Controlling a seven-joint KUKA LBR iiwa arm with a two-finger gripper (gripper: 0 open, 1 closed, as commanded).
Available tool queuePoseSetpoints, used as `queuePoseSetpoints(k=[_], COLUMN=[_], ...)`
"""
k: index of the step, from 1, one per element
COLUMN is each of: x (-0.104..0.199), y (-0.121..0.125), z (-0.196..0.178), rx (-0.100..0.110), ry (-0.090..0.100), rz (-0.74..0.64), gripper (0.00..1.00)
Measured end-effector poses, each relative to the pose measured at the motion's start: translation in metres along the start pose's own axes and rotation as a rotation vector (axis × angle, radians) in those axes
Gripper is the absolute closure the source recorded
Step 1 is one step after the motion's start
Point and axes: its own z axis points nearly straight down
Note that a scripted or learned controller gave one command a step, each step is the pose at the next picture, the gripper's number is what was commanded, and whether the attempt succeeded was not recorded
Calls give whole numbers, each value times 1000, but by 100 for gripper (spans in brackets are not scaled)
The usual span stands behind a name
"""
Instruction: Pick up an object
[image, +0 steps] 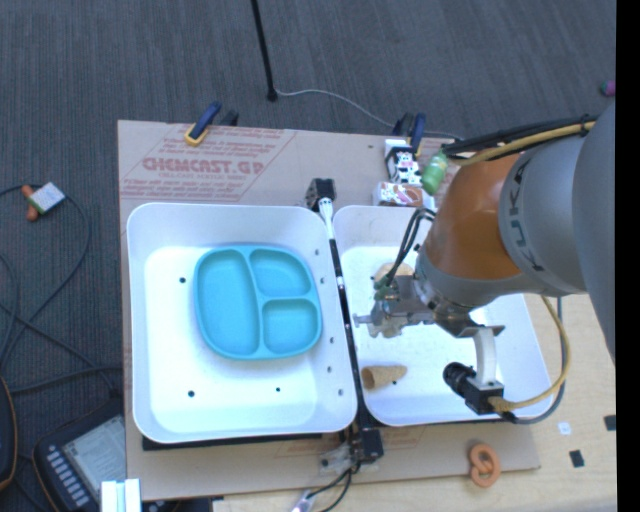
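The gripper (385, 305) hangs low over the right bin (520, 395); whether its fingers are spread or closed I cannot tell; nothing shows held. The cone (383, 376), tan and ridged, lies just nearer than the gripper, long axis left-right, tip right; left bin (160, 400) holds a smooth blue tray (257, 302).
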Motion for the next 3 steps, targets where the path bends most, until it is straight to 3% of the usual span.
queuePoseSetpoints(k=[1,3], x=[4,-31], y=[-15,-15], z=[0,0], rx=[1,0], ry=[0,-1], rz=[1,1], gripper=[100,100])
